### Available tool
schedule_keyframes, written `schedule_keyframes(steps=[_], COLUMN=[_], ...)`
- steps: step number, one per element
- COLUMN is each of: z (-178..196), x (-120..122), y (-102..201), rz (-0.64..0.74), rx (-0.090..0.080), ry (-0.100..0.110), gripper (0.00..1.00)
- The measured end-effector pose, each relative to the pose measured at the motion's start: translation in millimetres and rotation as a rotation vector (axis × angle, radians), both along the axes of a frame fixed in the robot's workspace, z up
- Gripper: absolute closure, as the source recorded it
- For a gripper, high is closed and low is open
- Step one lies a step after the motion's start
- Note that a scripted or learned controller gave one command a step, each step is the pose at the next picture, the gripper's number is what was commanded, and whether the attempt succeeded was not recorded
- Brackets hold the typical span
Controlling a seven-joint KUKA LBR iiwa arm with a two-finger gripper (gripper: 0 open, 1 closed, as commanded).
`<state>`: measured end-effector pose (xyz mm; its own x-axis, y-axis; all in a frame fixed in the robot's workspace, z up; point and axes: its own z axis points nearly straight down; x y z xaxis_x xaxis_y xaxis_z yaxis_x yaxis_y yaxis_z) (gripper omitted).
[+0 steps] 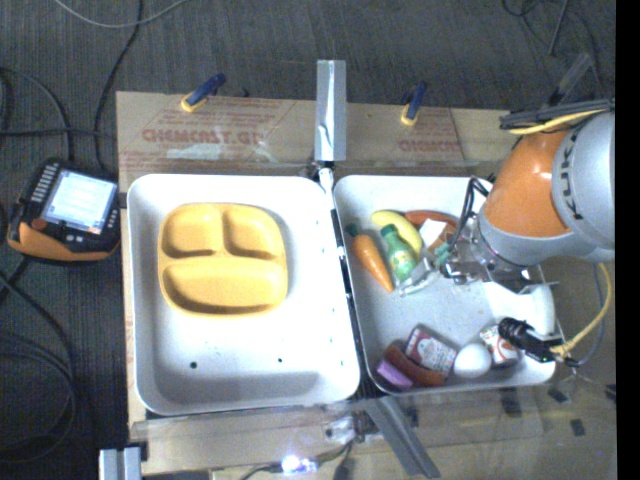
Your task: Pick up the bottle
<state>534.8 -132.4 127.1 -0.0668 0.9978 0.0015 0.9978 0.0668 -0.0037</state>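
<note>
Right bin (455, 363): white, shallow, cluttered. Bottle (401, 256): green, with a pale label, lying flat in the bin's upper half toward the divider shared with the left bin (240, 368); long axis slanted, top end toward the bin's far edge, base toward the middle of the floor. Touching or just beside a banana (393, 225) on its far side and a carrot (371, 258) on the divider side. Gripper (447, 259): low over the bin, just beside the bottle on the side away from the divider, coming in from the bin's right wall under the orange-banded wrist; open or closed not readable at this angle, nothing visibly held. Bottle lying divider-ward of the gripper, close; a short shift toward the divider judged necessary, with fingers set across the slanted long axis. Crowding from carrot and banana judged the main hazard to a clean grasp. Near corner of the same bin: brown packet (432, 348), sausage (410, 371), white egg (470, 360), small figure (500, 346). Left bin: yellow compartment tray (225, 258), centred toward the far edge. Off the bench, left: teach pendant (65, 211).
</note>
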Motion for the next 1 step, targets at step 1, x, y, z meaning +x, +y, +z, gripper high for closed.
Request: schedule_keyframes(steps=[1], z=[-37.6], x=[6.9], y=[1.6], rz=[-0.032], rx=[-0.004], ry=[-0.010], gripper=[0.00])
